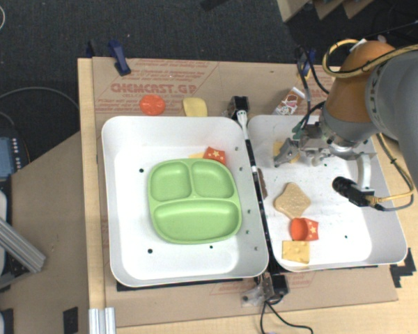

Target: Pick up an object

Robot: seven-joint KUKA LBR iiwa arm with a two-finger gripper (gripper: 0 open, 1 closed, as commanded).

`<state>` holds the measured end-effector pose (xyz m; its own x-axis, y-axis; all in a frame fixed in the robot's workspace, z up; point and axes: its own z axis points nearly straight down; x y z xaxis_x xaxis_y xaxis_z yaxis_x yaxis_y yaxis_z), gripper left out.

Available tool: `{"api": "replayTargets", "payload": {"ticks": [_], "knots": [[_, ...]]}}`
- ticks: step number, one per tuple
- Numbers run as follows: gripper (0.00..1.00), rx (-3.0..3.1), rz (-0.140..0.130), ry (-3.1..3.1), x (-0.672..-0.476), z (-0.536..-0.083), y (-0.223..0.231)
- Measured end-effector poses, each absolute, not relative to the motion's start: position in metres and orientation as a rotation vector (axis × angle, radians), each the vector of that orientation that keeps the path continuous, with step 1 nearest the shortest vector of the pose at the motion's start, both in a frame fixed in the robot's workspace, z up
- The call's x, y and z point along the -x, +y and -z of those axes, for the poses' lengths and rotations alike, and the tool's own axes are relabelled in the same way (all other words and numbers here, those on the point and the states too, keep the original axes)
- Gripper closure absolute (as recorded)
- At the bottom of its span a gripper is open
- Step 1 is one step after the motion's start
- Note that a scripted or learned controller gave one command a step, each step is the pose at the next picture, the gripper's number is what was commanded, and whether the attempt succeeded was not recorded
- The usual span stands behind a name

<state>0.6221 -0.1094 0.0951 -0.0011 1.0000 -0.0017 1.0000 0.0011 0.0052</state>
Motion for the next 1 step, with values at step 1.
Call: {"api": "replayTargets", "payload": {"ticks": [1], "knots": [[0.00, -2.215, -0.005, 2.219, -0.6687, -0.0847, -0.1287]]}}
